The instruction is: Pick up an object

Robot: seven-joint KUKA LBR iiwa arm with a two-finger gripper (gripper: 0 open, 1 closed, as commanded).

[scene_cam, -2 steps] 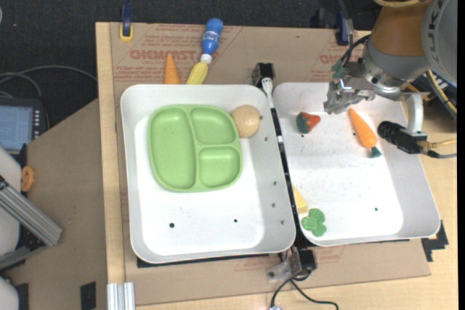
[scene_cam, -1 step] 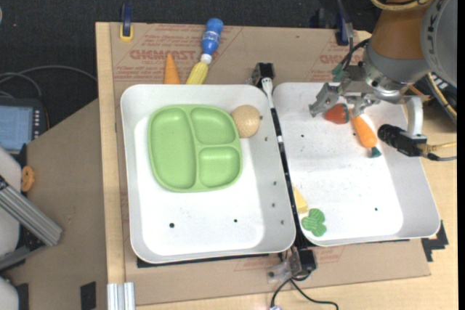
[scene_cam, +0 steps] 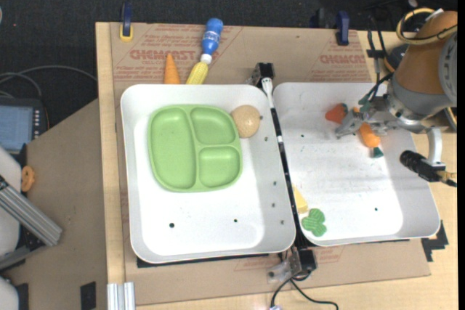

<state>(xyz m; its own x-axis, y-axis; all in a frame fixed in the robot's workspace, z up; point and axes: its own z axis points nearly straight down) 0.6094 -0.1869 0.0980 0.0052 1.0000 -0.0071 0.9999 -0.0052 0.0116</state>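
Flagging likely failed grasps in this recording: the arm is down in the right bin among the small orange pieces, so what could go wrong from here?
1. The gripper sits between two small orange pieces; it may nudge them apart and come up with nothing.
2. Both lie flat on the right bin, so a shallow approach could skid over them.
3. I cannot tell how the jaws stand, so any hold is unconfirmed.

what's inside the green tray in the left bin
The green tray shows three bare compartments with nothing lying in them. A tan ball sits beside its upper right corner. Whatever lies under the tray is covered.
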